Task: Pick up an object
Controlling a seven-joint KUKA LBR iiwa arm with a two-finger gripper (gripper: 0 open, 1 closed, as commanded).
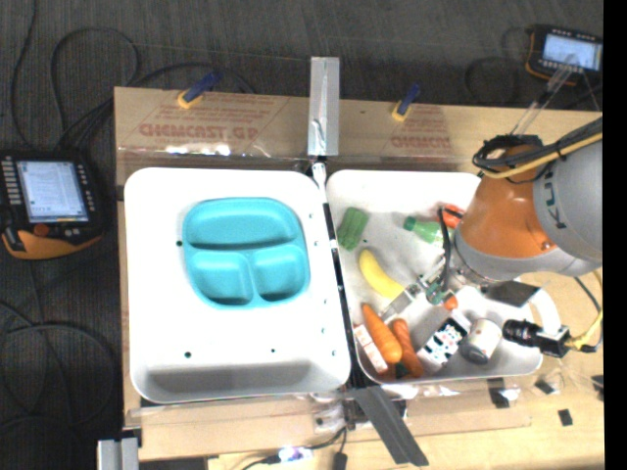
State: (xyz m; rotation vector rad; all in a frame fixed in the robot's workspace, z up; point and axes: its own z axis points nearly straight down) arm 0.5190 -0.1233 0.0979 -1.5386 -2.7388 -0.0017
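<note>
The arm comes in from the right, its orange band (500, 225) over the right bin (392, 189), and the claw (431, 290) hangs low above the middle of that bin — whether it is spread or pressed together I cannot tell, and nothing is visibly pinched in it.

Just left of the claw lies a yellow banana (380, 274), its long axis slanted from upper left to lower right, the lower end pointing toward the claw. Below it two orange carrots (392, 341) lie side by side, slanted the same way. A green block (352, 227) sits near the bin's upper left, a small green bottle (423, 229) near the band, its long axis roughly level.

The left bin (157, 292) holds a turquoise divided tray (245, 250) — well apart from the claw.
</note>
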